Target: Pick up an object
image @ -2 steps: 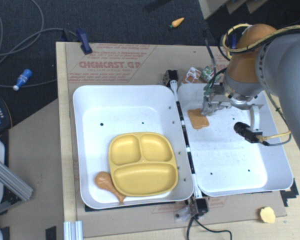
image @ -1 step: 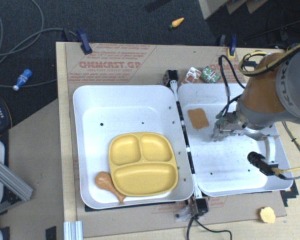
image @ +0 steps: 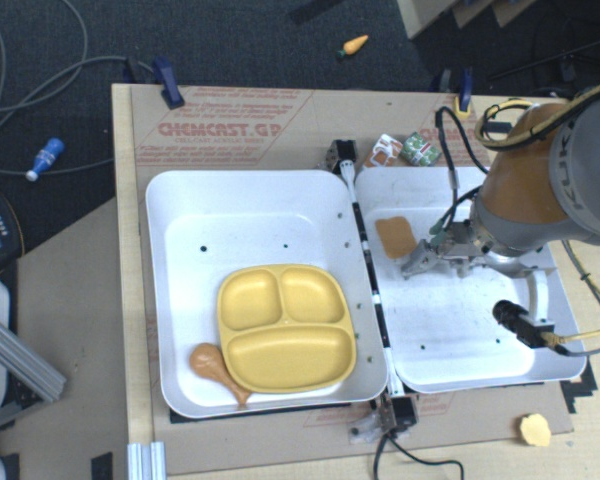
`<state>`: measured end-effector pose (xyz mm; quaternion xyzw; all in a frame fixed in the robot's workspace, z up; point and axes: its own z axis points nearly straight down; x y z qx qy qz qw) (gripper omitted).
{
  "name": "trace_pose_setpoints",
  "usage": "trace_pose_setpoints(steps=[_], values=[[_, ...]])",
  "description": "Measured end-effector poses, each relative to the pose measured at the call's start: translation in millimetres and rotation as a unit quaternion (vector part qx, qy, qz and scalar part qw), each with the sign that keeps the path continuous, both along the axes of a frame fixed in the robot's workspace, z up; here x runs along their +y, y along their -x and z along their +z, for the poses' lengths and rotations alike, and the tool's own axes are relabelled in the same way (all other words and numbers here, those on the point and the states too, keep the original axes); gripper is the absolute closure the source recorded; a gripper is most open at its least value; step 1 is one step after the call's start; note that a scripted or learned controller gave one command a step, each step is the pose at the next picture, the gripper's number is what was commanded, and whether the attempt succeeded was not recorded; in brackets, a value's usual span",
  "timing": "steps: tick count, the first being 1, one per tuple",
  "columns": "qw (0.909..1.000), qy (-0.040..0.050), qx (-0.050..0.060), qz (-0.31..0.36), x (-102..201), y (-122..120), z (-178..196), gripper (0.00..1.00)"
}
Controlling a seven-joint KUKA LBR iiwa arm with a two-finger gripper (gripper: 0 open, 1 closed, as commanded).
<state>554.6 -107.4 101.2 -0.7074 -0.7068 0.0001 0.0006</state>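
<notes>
Brown square [image: 395,235], one only. Lay flat on the floor of the right bin [image: 460,368], toward its far left corner, just beside the wall shared with the left bin [image: 180,268]. Sat just up and left of the claw [image: 417,264]; touching or apart could not be told.

Claw low over the middle of the right bin, pointed toward the left. Released or clenched: could not be told, being small and blurred against the white. Behind it, grey arm [image: 580,168] with its orange band, cut off by the right edge.

Counted two bins, side by side on the tabletop [image: 130,268]. In the left one, one yellow plate [image: 285,328] with three compartments, and one brown drumstick-shaped toy [image: 212,362] pressed against the plate's near left rim; whether any of it ran under the rim was hard to make out.

On the tabletop outside the bins: two crumpled packets [image: 405,150] just beyond the right bin's far wall, print unreadable; two blue clamps [image: 167,81] on the far edge; one yellow lump [image: 533,429] near the right front corner.

On the dark floor [image: 230,18]: one small orange bit [image: 354,44] and one blue bottle [image: 46,155].
</notes>
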Motion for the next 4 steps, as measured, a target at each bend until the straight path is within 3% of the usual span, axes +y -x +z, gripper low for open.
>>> trace_pose_setpoints(steps=[1,2,3,4], values=[[1.0,0.0011,-0.003,0.002,-12,-61,-17,0.0],[1.0,0.0008,-0.003,0.003,17,-107,-16,0.0],[1.0,0.0,0.001,0.0,15,-77,-16,0.0],[1.0,0.0001,0.0,0.0,15,-78,-17,0.0]])
